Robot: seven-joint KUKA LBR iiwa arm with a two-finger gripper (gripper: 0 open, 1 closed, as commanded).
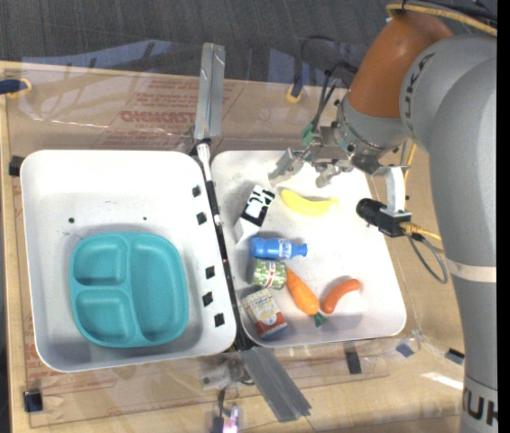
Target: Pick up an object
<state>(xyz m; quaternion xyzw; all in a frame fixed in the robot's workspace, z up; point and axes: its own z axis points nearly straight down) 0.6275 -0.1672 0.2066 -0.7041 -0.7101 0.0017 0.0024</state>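
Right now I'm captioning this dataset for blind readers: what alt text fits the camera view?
A grey robot arm's gripper hovers with open jaws over the right bin, just above a banana. That bin also holds a blue bottle, carrot and sausage; the left bin holds a teal divided tray.

We had one camera fixed above the bench (56, 368), looking down at a slant. It sat far enough back to take in both white bins: left bin (47, 188), right bin (376, 309). The arm (444, 88) entered from the right side.
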